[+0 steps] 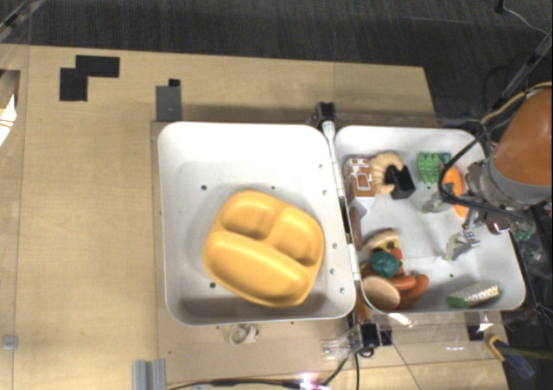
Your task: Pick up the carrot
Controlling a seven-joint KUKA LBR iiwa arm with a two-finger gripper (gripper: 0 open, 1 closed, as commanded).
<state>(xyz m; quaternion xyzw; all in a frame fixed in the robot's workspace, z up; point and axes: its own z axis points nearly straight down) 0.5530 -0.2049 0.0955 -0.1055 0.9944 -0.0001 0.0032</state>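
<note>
The left bin [177, 207] is showing plain white around a glossy yellow loaf [263, 246], and the bench [78, 233] is showing pale tan with black squares [86, 75] near its far left corner. In the right bin [510, 289], also white, a green block [429, 166] is sitting by a bright orange carrot [453, 182], a brown-and-white patterned toy [363, 176], a black piece [399, 178], a teal lump [385, 265] and a red-brown sausage [412, 284]. The arm [529, 150] is showing its orange band over grey.
</note>
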